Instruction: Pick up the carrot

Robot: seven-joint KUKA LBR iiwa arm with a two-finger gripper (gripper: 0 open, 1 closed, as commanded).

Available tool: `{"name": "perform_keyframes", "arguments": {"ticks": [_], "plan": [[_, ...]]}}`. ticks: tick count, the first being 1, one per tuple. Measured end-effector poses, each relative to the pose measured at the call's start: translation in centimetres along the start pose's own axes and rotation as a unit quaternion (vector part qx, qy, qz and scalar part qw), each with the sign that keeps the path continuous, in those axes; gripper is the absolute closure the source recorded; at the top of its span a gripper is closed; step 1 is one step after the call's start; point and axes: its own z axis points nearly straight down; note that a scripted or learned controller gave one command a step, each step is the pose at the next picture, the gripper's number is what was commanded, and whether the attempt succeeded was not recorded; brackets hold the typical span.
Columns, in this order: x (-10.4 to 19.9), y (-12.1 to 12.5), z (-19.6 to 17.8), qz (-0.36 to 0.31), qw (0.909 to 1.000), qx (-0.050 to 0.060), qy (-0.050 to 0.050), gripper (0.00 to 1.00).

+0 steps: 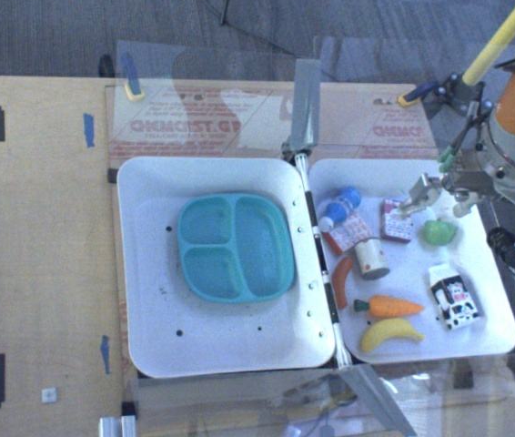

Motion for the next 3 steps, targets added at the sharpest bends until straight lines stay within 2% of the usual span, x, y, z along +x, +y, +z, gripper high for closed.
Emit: {"name": "perform_keyframes", "arguments": {"ticks": [1, 2, 3], "plan": [[1.7, -5.1, 11.9, 0.0, 1.0, 0.002, 0.001, 0.0], [1.3, -5.9, 18.8, -0.078, 0.9969, -0.009, 0.0, 0.0], [3.0, -3.5, 9.6, -0.142, 0.9899, 0.001, 0.001, 0.0]]}}
